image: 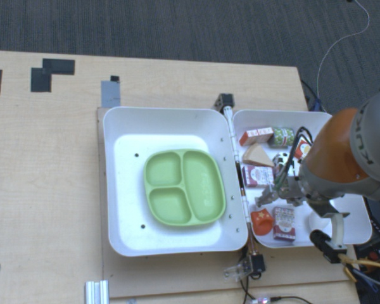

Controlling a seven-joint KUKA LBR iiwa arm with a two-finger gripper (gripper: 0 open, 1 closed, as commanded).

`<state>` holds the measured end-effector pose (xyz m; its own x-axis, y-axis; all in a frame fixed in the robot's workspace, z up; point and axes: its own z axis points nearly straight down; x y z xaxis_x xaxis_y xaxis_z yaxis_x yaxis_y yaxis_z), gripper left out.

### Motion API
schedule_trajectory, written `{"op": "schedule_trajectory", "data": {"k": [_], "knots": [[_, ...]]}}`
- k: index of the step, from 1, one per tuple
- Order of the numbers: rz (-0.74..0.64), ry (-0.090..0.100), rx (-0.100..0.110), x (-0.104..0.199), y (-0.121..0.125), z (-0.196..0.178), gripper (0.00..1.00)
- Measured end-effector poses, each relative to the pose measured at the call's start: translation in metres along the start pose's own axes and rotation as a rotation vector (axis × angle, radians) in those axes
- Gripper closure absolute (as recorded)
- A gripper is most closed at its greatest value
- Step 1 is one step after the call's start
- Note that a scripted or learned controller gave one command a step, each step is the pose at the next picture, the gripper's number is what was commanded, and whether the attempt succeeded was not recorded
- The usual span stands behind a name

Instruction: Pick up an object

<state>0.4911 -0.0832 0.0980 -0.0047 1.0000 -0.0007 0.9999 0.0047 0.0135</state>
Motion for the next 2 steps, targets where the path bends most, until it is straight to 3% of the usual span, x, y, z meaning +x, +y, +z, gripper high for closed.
{"op": "schedule_trajectory", "data": {"k": [1,2], "knots": [[-0.003,0.0,-0.004,0.0008,0.0019,-0.0105,1.0],[-0.003,0.0,-0.004,0.0009,0.0018,-0.0105,0.0]]}}
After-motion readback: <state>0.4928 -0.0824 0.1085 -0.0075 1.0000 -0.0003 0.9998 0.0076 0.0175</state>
